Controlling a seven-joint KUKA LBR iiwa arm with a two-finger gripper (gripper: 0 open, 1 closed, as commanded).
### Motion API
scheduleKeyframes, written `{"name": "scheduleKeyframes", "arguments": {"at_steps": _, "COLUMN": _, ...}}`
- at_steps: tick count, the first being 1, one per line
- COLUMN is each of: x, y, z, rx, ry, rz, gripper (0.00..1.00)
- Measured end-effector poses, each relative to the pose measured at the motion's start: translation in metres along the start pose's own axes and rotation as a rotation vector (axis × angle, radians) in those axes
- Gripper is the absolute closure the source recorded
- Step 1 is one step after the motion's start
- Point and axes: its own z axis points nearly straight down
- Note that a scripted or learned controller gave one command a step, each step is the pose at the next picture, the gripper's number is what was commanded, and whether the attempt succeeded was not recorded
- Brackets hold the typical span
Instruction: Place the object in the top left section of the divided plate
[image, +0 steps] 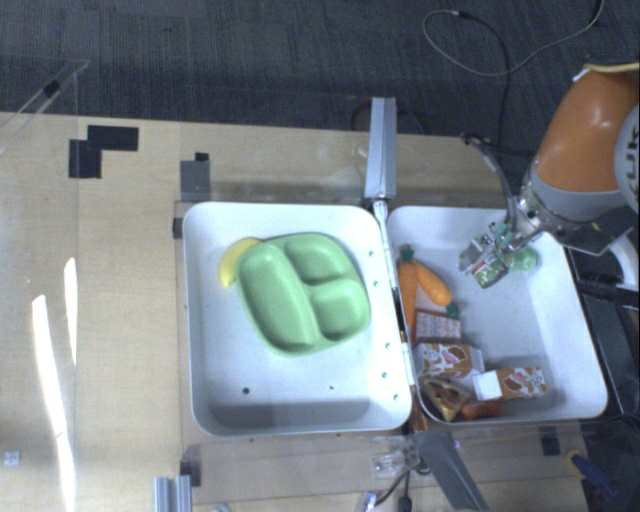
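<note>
Camera view: green divided plate (302, 291) sits tilted in the left bin (205, 330). Gripper (497, 252) hangs over the right bin (560, 340); can't tell its grip state.

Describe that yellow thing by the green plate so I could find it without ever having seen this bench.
Start at the left white bin, which holds a green divided plate. At the plate's upper left edge, a curved yellow piece peeks out, partly hidden under the rim. It is the bin's one yellow item; the carrots and packets lie in the right bin.
</note>
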Motion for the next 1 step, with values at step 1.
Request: {"name": "scheduleKeyframes", "arguments": {"at_steps": 1, "x": 0.0283, "y": 0.0765, "z": -0.0309, "rx": -0.001, "ry": -0.001, "rz": -0.116, "gripper": 1.0}}
